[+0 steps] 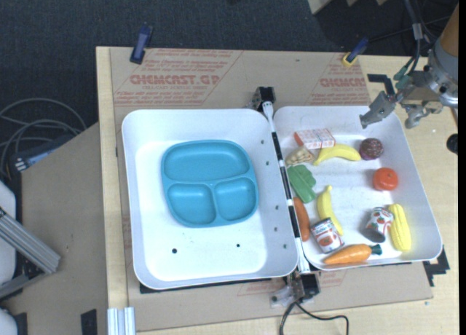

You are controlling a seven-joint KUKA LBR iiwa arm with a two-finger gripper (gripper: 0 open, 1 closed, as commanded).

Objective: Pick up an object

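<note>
Dark carpet surrounds the bench [218, 79], which carries two white bins. The right bin [426, 202] holds toy food. The gripper [393, 108] hovers above its far right corner, jaws apart, holding nothing. Nearest lies a dark round fruit [371, 148], beside a banana [338, 154] and tomato [386, 178]. It is probably light, hard plastic, smooth and prone to roll; pinch it across its middle.

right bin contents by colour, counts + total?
Yellow: 3, banana, small banana, corn
Orange or red: 3, tomato, carrot, thin carrot
Green: 1, pepper
Dark red: 1, ball
Mixed colours: 4, box, can, tan piece, printed can
Total: 12
</note>
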